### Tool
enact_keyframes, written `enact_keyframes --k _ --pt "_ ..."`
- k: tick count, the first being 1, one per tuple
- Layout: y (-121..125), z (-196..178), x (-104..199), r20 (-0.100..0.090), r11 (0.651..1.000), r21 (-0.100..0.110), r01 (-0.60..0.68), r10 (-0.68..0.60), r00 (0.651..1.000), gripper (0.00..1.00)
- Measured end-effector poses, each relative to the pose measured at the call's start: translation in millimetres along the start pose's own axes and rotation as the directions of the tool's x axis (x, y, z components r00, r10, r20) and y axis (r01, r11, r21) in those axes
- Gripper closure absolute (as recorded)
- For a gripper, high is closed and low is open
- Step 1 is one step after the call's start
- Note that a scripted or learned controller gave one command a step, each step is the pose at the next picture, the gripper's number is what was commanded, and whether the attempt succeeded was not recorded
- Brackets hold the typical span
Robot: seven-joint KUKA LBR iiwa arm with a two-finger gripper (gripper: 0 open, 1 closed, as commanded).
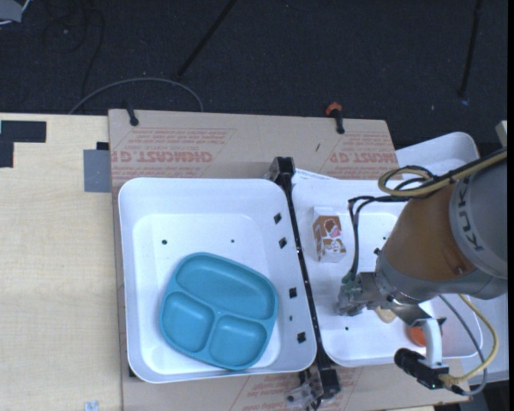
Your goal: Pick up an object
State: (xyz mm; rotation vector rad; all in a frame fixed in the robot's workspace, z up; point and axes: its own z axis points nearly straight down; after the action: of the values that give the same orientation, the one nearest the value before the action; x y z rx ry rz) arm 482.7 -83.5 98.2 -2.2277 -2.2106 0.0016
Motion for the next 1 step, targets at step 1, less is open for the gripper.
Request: enact_keyframes --k 1 --pt "7.4 -59.3 -4.5 0.002 1.0 -0.005 0.008 -0.008 1.0 1.0"
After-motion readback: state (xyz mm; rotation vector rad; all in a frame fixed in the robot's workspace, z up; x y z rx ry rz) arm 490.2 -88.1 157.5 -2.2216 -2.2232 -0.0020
